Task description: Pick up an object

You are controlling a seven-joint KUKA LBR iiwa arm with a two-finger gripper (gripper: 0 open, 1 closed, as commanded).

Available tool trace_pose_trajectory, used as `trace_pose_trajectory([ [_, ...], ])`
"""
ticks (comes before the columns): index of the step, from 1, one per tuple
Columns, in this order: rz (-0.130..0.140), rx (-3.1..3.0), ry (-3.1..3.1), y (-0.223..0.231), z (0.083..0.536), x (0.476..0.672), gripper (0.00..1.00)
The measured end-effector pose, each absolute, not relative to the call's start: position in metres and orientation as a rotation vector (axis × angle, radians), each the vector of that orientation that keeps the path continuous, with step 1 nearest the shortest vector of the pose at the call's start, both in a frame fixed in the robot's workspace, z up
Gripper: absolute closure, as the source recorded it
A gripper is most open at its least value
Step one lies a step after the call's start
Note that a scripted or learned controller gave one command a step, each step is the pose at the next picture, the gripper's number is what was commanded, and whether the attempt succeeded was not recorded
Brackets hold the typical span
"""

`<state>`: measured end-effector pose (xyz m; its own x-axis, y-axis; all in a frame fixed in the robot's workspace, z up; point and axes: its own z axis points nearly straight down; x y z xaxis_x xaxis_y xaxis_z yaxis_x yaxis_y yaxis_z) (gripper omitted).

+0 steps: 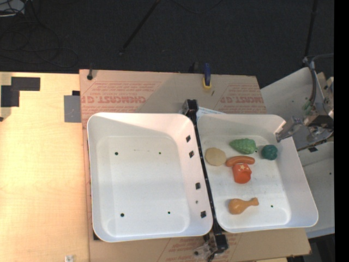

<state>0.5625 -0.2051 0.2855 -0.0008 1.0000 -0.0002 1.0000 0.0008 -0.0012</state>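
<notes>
So all the pickable stuff sits in the right-hand shallow white bin point(297, 203): a pale tan round disc point(215, 156), a bumpy green leafy lump point(243, 145), a dark teal ball point(269, 152), an orange-red sausage point(240, 160) touching a red pepper-shaped chunk point(242, 173), and an orange drumstick-shaped piece point(242, 205) lying apart nearer the front. The left-hand white bin point(98, 173) is presumably the drop side. The metal gripper point(305, 125) hangs at the right bin's far right rim, nearest the teal ball and holding nothing; can't tell how it's set.

We are seeing two smooth, slightly glossy white plastic bins point(143, 125) lying on matt brown printed cardboard point(163, 91), over a pale wood bench point(38, 173). The toy foods, like the red pepper point(242, 172) and tan drumstick point(242, 205), are looking like smooth plastic with a soft sheen.
</notes>
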Motion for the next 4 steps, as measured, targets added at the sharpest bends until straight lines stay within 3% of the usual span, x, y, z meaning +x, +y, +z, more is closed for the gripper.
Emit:
trace_pose_trajectory([
  [1, 0.010, -2.209, -2.213, -0.190, 0.166, 0.539, 0.00],
  [2, 0.002, -2.219, -2.222, -0.133, 0.086, 0.533, 0.00],
  [3, 0.002, -2.225, -2.214, -0.136, 0.098, 0.533, 1.00],
  [4, 0.004, -2.230, -2.207, -0.137, 0.107, 0.533, 1.00],
])
